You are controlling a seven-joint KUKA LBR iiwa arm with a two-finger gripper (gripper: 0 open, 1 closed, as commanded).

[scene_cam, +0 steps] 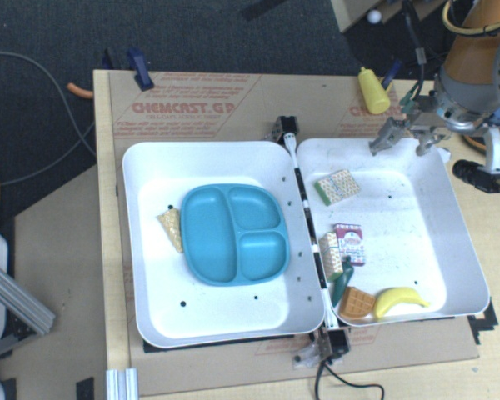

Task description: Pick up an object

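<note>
In the camera view, the gripper (pixel 409 139) is seen poised over the far rim of the right bin (pixel 450 223) with its fingers spread and nothing held between them, while the candidate objects lie well apart from it: a green-edged sponge (pixel 337 187) nearest, a small carton (pixel 349 243), a waffle (pixel 357 303) and a banana (pixel 398 301) crowded toward the near corner. A miss or a glancing push could be expected, since the pieces are small, flat and pressed against the bin wall. "CHEMCAST GP" can be read, printed in red on the board (pixel 192 98) beneath the bins.
</note>
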